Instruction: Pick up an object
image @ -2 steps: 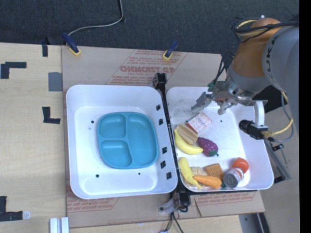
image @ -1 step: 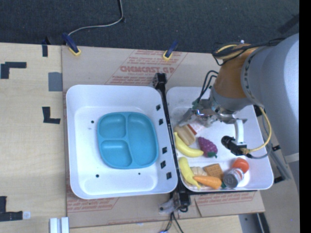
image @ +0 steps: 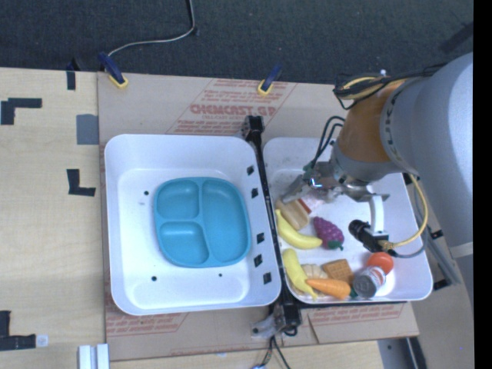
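My gripper is low over the upper left part of the right bin, under the grey arm with its orange band. Just below and left of its tip lies a tan block with a small pink-and-white piece beside it. I cannot tell whether the gripper touches either. Nearby in that bin lie a yellow banana, purple grapes, a second banana, a carrot, a brown cracker, a red-orange tomato and a grey can.
The left bin holds a blue divided plate. A black divider runs between the bins. A black cable with a white bracket hangs from the wrist over the right bin. Cardboard lies under both bins.
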Controlling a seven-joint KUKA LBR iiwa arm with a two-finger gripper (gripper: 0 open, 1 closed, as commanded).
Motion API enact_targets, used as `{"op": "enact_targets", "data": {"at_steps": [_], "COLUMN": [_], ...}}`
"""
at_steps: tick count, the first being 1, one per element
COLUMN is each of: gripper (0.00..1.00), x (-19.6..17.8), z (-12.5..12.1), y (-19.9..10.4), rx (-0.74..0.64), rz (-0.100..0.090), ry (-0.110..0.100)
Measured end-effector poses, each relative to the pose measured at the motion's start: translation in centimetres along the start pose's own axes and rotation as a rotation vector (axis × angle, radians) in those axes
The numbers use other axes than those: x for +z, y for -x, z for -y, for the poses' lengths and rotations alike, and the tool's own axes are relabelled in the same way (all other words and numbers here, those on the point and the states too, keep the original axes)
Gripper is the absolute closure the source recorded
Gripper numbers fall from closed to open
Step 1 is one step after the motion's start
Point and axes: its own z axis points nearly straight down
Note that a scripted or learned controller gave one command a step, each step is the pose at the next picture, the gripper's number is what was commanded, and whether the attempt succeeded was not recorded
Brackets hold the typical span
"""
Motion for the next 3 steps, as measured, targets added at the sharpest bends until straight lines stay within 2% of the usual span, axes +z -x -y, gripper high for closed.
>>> {"op": "enact_targets", "data": {"at_steps": [1,2,3], "gripper": [0.00,1.00,0.00], "x": [0.4,-0.7,-0.7], "z": [1.5,1.4,1.4], "y": [0.9,0.6,0.6], "rx": [0.002,0.001,0.001], "rz": [-0.007,-0.014,-0.014], "ry": [-0.016,-0.016,-0.018]}}
